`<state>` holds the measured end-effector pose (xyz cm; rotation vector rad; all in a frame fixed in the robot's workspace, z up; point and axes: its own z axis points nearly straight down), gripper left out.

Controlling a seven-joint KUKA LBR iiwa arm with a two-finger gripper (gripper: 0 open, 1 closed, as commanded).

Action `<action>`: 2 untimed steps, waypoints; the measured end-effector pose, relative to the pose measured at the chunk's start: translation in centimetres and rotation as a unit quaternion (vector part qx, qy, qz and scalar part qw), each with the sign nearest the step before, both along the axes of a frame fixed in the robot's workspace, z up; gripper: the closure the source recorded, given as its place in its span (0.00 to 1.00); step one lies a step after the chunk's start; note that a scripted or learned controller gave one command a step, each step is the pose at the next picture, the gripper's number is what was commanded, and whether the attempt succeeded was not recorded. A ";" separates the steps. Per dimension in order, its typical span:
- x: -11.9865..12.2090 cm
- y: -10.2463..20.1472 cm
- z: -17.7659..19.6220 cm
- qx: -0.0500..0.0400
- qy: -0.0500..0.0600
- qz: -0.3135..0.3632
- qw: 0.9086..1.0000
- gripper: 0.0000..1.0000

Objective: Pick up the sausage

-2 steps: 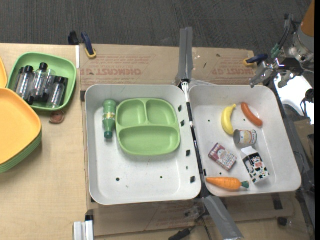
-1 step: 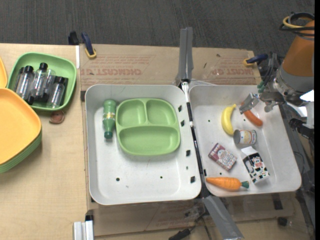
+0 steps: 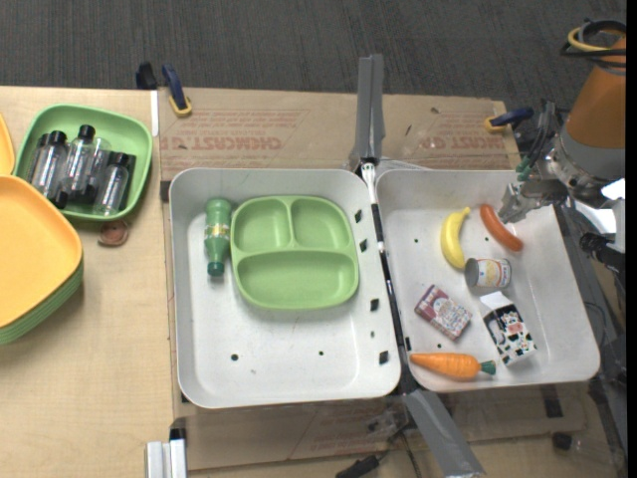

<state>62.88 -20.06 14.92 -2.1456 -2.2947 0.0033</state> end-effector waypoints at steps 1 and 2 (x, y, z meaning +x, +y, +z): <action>-1.2 -2.1 -2.5 0.001 -0.001 0.142 0.990 1.00; -1.3 4.9 2.7 0.000 -0.001 0.117 0.993 1.00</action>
